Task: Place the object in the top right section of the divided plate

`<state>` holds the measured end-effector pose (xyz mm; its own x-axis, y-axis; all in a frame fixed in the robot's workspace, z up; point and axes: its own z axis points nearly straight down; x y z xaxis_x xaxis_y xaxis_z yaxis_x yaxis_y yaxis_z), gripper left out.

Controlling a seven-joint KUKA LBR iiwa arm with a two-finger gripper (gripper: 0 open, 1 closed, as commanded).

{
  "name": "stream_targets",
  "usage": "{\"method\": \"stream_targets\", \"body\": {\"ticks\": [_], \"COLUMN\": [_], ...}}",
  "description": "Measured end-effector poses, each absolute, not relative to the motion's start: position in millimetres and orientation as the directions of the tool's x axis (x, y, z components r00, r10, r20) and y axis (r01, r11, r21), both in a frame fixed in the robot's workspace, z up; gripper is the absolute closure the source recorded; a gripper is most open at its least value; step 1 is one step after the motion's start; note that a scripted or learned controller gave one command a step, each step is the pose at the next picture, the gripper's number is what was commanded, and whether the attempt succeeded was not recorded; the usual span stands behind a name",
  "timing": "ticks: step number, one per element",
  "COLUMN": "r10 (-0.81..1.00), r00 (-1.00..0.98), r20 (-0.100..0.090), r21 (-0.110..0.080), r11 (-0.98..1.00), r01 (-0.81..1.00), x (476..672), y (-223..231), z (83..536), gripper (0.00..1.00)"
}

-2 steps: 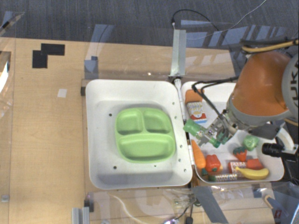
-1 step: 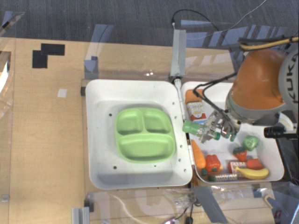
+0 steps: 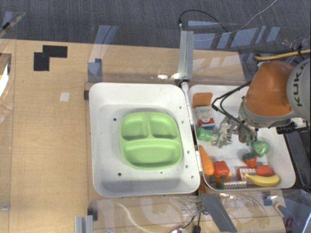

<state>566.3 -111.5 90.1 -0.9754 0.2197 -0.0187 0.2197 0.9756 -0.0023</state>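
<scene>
Green divided plate (image 3: 150, 140) centred in left bin (image 3: 104, 178), frame centre. Tool (image 3: 228, 136) lower right over right bin (image 3: 286, 176), above toy food: carrot (image 3: 207, 162), banana (image 3: 263, 179).

We can make out part of one marking: on the grey arm housing (image 3: 300, 89) at the right edge, large dark letters begin with what looks like a "K" and run out of the picture. We see a small carton (image 3: 205, 117) in the right bin (image 3: 287, 174) with a printed red, white and blue face, but its print is too small for us to read. A flat packet (image 3: 236, 174) near the banana (image 3: 264, 180) is equally illegible.
</scene>
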Motion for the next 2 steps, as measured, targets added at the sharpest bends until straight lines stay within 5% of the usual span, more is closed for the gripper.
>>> {"method": "stream_targets", "body": {"ticks": [1,2], "r10": [0.189,0.024], "r00": [-0.982,-1.000], "r20": [-0.014,-0.010], "r21": [0.000,0.000], "r11": [0.982,1.000], "r01": [0.189,0.024], "x": [589.4,583.8], "y": [-151,-147], "z": [89,140], "gripper": [1.00,1.00]}}
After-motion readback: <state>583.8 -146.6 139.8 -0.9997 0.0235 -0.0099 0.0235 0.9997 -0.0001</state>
